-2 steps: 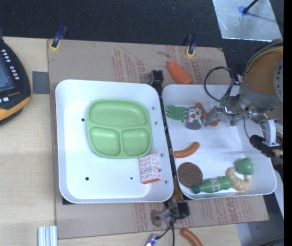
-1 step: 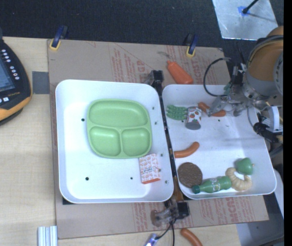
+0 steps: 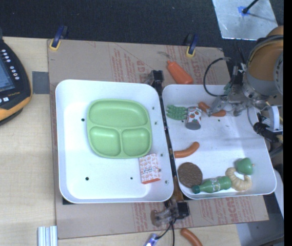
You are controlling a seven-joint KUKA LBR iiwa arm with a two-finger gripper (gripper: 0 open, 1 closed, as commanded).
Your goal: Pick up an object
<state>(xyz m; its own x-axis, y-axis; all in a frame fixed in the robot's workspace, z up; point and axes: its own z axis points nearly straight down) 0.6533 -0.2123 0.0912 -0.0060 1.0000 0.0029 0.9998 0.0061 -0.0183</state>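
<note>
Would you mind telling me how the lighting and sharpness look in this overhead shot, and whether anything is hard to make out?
In the camera view, lighting is even and soft; the white bins show no harsh glare, the green divided plate only mild sheen. The gripper casts a faint shadow on the right bin's floor and looks slightly blurred. The floor beyond the bench is dark apart from a bright patch.

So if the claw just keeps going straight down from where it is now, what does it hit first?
Probably the small orange piece in the right bin, which lies just under the claw. Depth is unclear, so it could land on bare bin floor beside it.
</note>
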